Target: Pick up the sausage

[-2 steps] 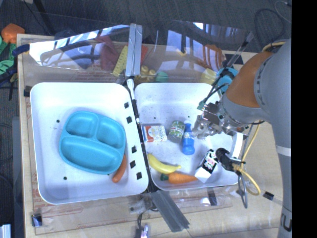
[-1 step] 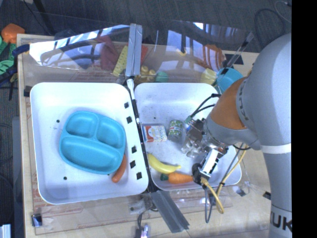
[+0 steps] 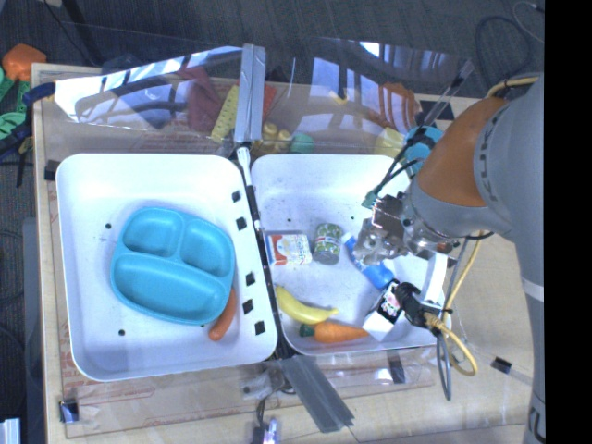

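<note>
The sausage [image 3: 222, 319], a short reddish-brown link, lies in the left bin [image 3: 83, 248] against the lower right edge of the blue divided plate [image 3: 173, 264]. My gripper [image 3: 373, 241] hangs over the right bin [image 3: 277, 178], far to the right of the sausage. It sits just above a small blue object [image 3: 376, 273]. The wrist hides the fingertips.
The right bin holds a red-and-white carton [image 3: 289, 248], a small green can [image 3: 326, 243], a banana [image 3: 302, 307] and an orange carrot [image 3: 341, 333]. A ridge with black clips [image 3: 248, 248] separates the bins. Clear plastic walls stand at the back.
</note>
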You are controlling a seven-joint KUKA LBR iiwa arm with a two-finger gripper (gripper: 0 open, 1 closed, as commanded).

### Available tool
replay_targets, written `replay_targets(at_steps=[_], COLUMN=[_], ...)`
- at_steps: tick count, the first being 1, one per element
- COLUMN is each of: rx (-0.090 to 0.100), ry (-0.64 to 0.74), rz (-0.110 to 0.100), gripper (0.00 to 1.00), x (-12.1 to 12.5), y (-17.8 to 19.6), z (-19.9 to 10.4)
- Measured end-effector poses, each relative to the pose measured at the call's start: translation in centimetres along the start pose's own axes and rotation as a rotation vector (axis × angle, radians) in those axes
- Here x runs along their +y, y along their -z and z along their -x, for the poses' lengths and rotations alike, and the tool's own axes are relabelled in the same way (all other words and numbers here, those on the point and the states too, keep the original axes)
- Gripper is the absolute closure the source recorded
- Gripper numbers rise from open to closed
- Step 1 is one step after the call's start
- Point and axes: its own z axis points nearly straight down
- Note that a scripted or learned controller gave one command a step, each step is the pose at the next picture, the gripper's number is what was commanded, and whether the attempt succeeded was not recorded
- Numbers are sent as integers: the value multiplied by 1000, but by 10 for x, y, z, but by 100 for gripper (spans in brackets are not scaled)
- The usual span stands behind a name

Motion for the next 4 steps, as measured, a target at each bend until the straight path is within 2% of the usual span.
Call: replay_targets(at_steps=[1,2,3,4], rx=[3,0,1,-1], ry=[-44,95,75,166], rz=[-2,-1,-5,0], gripper=[100,100,100,100], x=[-33,1,-29,-23], y=[-103,32,-90,40], z=[3,-40,5,-25])
